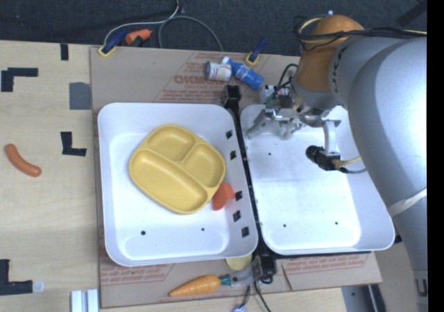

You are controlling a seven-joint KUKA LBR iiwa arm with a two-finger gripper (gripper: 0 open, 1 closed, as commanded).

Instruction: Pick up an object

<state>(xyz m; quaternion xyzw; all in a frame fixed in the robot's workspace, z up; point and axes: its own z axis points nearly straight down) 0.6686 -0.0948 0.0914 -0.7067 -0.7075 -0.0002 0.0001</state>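
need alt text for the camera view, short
A grey robot arm reaches from the right over the right white bin, its gripper near the bin's far edge. The left bin holds a yellow divided plate beside a small orange piece.

plate [177,166] in left bin [118,123]

A yellow divided plate [177,167] lies flat, an orange piece [222,197] touching it.
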